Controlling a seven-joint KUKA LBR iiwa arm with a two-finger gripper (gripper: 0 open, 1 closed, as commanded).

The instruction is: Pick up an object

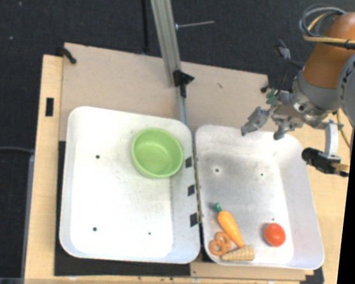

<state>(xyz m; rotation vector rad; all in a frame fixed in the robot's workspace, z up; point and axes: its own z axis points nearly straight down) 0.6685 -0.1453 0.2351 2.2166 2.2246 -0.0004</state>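
Grey-fingered and spread with nothing between its fingers, the gripper (264, 127) hovers at the right bin's (300, 185) twelve o'clock rim, apparently in approach, and must next travel toward six o'clock and descend on the carrot (230, 226) or tomato (274, 234).

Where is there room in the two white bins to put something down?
Left bin: bare everywhere below and left of the green bowl. Right bin: bare across its middle and top, under the gripper. It is crowded in the right bin's bottom corner, where the carrot, pretzel, cone and tomato lie.
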